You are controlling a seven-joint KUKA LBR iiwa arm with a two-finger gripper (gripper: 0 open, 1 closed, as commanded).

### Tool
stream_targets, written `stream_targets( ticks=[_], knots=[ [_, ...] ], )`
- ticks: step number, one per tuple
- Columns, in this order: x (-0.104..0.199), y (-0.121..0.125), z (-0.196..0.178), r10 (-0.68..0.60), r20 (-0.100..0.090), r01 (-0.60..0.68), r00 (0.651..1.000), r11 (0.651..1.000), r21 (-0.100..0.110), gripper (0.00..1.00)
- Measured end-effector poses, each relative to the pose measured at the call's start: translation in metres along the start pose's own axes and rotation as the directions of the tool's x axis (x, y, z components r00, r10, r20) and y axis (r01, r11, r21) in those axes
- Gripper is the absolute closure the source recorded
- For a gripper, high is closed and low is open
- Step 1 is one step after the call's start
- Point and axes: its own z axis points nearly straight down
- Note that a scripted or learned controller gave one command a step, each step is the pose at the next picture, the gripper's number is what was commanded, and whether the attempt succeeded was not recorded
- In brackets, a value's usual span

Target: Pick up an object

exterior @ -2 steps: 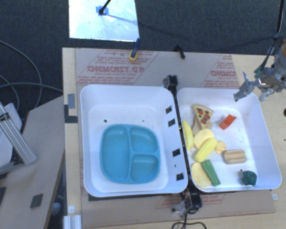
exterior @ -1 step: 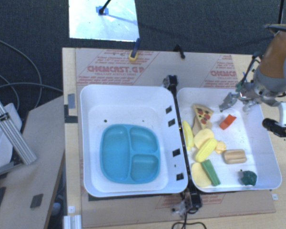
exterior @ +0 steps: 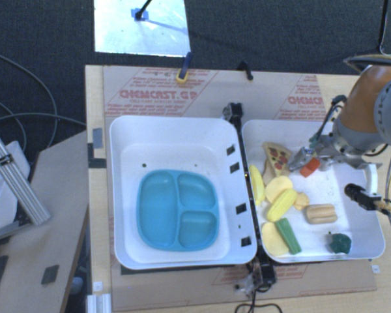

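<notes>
Cardboard [exterior: 158,91] beneath both bins reads "CHEMCAST GP" in red.

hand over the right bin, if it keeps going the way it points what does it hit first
Likely the pizza slice: the hand points toward the view's left, with the orange piece right beside it. Depth is unclear, so it might pass above.
</notes>
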Motion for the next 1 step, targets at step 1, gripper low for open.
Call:
stream_targets(
  ticks=[1],
  knots=[
    [-0.0224, 0.0301, -0.0321, -0.004, 0.005, 0.004, 1.000, 1.000, -0.011, 0.00]
  ],
)
